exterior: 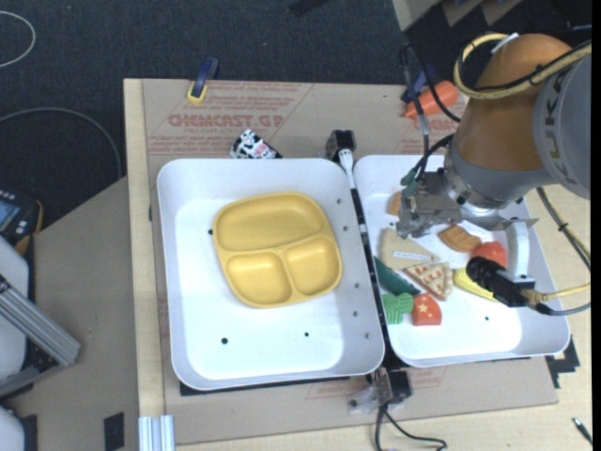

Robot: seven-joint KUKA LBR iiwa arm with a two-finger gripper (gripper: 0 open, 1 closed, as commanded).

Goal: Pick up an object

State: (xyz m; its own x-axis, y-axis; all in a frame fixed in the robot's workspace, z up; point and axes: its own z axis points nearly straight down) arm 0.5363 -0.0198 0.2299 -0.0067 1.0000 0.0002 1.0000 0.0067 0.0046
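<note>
My gripper hangs low over the back left of the right bin, just above a cream wedge. In front of it lie a pizza slice, a red piece with a yellow star, a green piece and a dark green strip. To its right are a brown bread-like piece, a red round piece and a yellow banana-like piece. The arm hides the back of this bin.
The left bin holds a yellow divided plate. Behind the bins on the cardboard are a black-and-white object, a yellow-blue clamp, a black clip and an orange clamp.
</note>
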